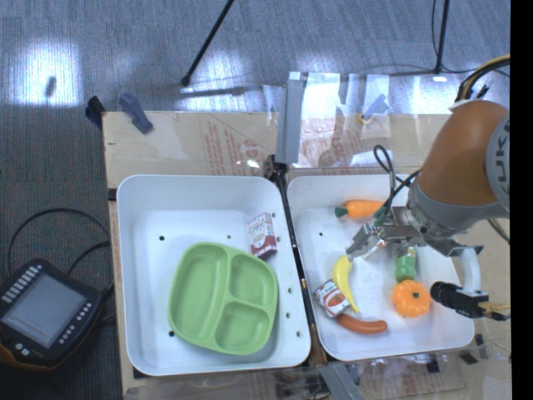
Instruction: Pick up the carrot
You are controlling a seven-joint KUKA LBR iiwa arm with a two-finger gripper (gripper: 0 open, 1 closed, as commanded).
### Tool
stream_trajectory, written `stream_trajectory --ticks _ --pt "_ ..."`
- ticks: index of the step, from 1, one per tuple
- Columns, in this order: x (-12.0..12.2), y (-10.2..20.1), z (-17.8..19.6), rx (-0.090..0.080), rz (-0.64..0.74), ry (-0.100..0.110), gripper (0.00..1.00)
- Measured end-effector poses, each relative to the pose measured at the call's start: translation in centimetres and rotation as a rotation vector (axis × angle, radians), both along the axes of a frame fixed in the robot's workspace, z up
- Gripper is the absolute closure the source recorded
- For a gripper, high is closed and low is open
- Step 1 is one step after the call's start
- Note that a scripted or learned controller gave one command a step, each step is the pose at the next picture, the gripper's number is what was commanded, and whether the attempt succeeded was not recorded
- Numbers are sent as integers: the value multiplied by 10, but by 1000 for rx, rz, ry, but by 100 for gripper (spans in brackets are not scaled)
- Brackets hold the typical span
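Room: grey carpet, tripod legs, a pendant on the floor at left.
Bench: cardboard top bearing two white bins.
Left bin: green divided plate, small carton.
Right bin: banana, sausage, orange pumpkin.
My gripper: fingers spread, holding nothing, above the banana.
Carrot: near the right bin's far wall, just beyond my gripper.

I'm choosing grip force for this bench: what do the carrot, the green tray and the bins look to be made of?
Carrot: probably moulded plastic toy; even orange, smooth, slight sheen. Green tray: likely hard plastic; one flat colour, rounded moulded compartments, matte. Bins: seemingly thin white plastic with soft glare on the walls, though coated metal can't be ruled out.
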State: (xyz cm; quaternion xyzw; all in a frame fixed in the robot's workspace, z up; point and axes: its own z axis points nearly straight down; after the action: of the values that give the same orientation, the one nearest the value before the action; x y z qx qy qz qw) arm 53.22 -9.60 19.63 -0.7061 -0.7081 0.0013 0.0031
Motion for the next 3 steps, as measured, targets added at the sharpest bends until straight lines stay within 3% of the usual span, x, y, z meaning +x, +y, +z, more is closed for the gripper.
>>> stream_trajectory --ticks 1,2,3 --pt "-24 -63 4 0 -5 -2 0" --pt "-58 -105 -96 1 -4 -1 0" --pt "-56 -105 -110 2 249 -3 0"
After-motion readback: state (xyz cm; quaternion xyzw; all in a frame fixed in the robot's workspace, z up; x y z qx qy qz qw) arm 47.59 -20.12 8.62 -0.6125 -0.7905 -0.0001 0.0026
